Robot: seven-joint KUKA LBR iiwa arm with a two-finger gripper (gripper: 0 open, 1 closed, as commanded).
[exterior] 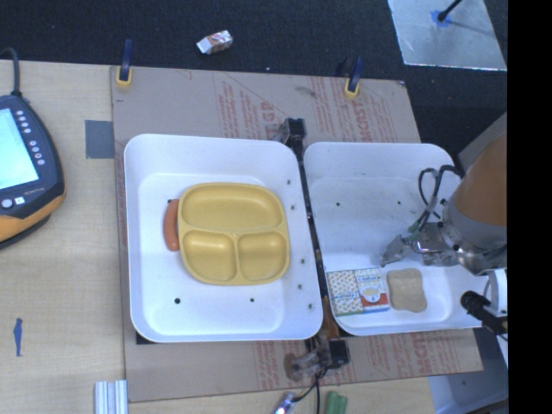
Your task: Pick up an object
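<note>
In the right bin (371, 166), a small printed carton (357, 291) lies flat near the front wall. A tan bread-like piece (407, 290) rests just to its right. My gripper (402, 250) reaches in from the right and hangs over the bin floor, just above and behind these two items, with nothing seen in it. The left bin (151, 231) holds a yellow divided plate (233, 231). An orange sausage (172, 224) lies against the plate's left edge.
A teach pendant (21, 171) sits on the bench at the far left. Clamps (124, 72) (352, 83) pin the cardboard sheet at its back edge. A wrapped scrap (215, 42) lies on the dark floor beyond. Cables (431, 188) loop by the arm's wrist.
</note>
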